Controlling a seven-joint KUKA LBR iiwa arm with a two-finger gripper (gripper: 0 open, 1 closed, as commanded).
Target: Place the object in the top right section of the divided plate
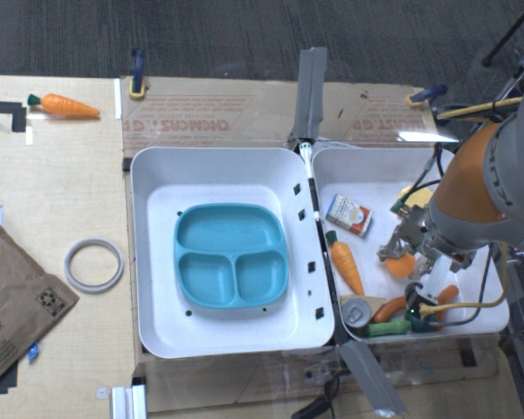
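Beyond the far edge of the bench (52, 199), just dark grey carpet (201, 16). On the pale bench top itself: a toy carrot (65, 106) up in the far left corner beside a black tape mark (9, 112), a grey ring (93, 263) lying flat near the left bin's left wall, and a brown cardboard box (13, 304) poking in at the near left corner. Under and behind the bins, a flat cardboard sheet (218, 112), pinned at the far edge by a blue clamp (138, 68) on the left and another one (430, 94) on the right.

Inside the left bin (148, 234), a teal divided plate (231, 256), sitting about mid-floor, nothing in any section.

Over in the right bin (375, 160), quite a pile:
- small white-and-red carton (349, 215) near the left wall
- second carrot (347, 267) just below it, lying at a slant
- grey round can (356, 311) in the near left corner
- orange and green bits (393, 321) along the near wall
- something yellow (415, 197), half hidden behind the arm (472, 190)

Gripper (408, 250) down low in the middle of that right bin, right on top of an orange lump (400, 266), the lump well apart from the plate. Can't tell from this angle whether it's open, shut or actually gripping anything.
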